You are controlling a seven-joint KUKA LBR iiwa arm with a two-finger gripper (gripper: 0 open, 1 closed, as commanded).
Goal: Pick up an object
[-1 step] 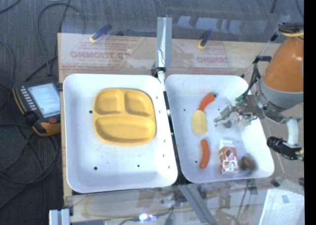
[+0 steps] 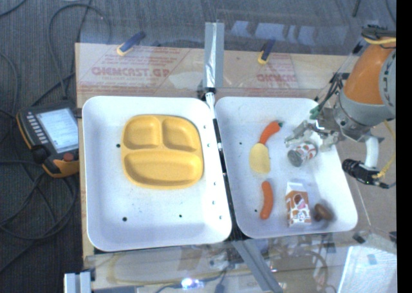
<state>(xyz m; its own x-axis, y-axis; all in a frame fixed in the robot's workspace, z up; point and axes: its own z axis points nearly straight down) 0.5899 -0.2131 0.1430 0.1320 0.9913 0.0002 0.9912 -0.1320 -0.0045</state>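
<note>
I see the fingers [image 2: 308,136] at right of frame, spread wide — straddling a small can [image 2: 302,154], not gripping it.

Bench [image 2: 161,73] carries two shallow white bins side by side, touching along the middle — left bin [image 2: 103,208], right bin [image 2: 244,214]. A metal post [image 2: 213,60] stands at the far edge on the seam between them. Two clamps at the far edge — one toward the far-left corner [image 2: 131,42], one right of the post [image 2: 265,51]. Bench surface is a clear printed sheet.
</note>
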